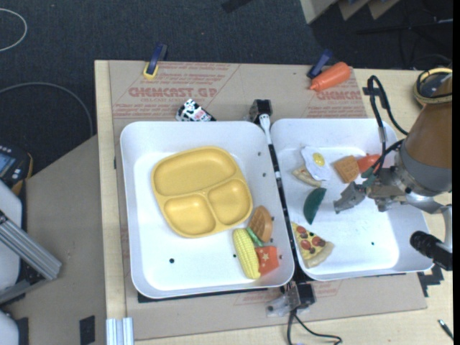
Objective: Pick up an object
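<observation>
Your arm (431, 146) reached in from the right over the right bin (359, 261); its gripper (353, 196) hung low above the bin's middle, the two dark fingers spread apart with nothing between them. Just left of the fingertips lay a dark green leaf-shaped piece (313, 204), near but not touching; above it you had a fried egg (315, 161) with a pale yellow wedge (307, 175) just below it; an orange toast-like square (346, 169) and a red piece (367, 162) sat close beside the gripper's upper side. A pizza slice (313, 243) lay near the bin's front left corner, well clear of the fingers. In the left bin (136, 192) you had a yellow divided plate (201, 190); off its lower right corner sat a brown bun (261, 223), a corn cob (246, 252) and a red piece with a green top (267, 259), all huddled together. On the bench behind the bins lay an orange carrot (330, 76) and a small black-and-white toy (192, 111).
</observation>
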`<state>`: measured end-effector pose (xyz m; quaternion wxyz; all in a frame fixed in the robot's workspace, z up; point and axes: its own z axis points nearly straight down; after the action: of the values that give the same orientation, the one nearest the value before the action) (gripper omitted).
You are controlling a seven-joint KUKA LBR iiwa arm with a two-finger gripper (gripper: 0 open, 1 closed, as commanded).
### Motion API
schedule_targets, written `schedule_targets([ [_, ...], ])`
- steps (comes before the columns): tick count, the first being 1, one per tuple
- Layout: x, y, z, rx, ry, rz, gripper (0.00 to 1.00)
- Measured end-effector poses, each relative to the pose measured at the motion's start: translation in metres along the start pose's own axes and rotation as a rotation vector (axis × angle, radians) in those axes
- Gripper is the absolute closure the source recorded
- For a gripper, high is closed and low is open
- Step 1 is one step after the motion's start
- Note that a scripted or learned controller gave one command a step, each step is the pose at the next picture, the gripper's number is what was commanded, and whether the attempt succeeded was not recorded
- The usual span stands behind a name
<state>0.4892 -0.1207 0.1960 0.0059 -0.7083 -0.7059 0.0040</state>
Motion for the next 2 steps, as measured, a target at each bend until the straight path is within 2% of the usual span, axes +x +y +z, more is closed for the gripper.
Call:
schedule_targets([
  [1,0.0,0.003,-0.006,-0.013,-0.002,-0.003,0.0],
  [2,0.01,0.004,0.051,-0.008,0.0,-0.003,0.0],
])
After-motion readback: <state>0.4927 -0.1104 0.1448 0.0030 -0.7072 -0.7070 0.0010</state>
